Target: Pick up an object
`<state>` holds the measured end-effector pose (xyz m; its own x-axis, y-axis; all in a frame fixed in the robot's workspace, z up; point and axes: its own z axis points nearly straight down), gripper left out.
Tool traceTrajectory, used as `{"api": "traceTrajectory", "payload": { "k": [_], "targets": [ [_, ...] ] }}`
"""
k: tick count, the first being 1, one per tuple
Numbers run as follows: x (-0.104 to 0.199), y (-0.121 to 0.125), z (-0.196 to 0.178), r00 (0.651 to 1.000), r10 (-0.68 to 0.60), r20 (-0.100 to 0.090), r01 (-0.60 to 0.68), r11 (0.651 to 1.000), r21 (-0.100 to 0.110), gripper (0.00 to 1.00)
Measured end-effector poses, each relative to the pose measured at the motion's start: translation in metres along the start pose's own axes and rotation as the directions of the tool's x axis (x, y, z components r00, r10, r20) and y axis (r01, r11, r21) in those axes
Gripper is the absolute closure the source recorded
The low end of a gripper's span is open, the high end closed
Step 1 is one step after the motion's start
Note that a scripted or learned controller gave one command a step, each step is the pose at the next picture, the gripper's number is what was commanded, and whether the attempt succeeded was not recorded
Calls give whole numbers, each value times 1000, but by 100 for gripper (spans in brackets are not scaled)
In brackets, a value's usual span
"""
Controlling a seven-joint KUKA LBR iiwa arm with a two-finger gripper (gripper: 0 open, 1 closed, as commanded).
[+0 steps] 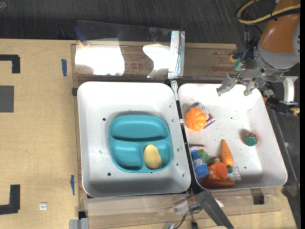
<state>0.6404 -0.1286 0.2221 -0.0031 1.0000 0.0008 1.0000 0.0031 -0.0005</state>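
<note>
My gripper [237, 88] hovers over the far edge of the right bin [271, 128], its two fingers spread apart with nothing between them. Below it in that bin lie an orange pumpkin-like toy [195, 119], a small green and red toy [249, 139], a toy carrot [226, 152], a blue-labelled bottle [200, 164] and an orange-red toy [218, 171]. The left bin [95, 123] holds a teal divided tray [131, 140] with a yellow lemon-like toy [152, 156] in its lower right compartment.
A clear plastic panel [128, 54] stands behind the left bin. The arm's orange band and cables [281, 27] fill the upper right. The wooden bench top [33, 142] stretches to the left.
</note>
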Motion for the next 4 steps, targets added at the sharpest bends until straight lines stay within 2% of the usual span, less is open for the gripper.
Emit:
{"api": "traceTrajectory", "payload": {
  "k": [1, 2, 3, 4],
  "targets": [
    [36, 6, 76, 981, -193, -1, 193, 981, 4, 0],
    [33, -19, 134, 943, -332, 3, 332, 943, -7, 0],
    [32, -18, 123, 944, -329, 6, 329, 944, -12, 100],
    [114, -3, 32, 944, -329, 2, 329, 944, -11, 100]
  ]
}}
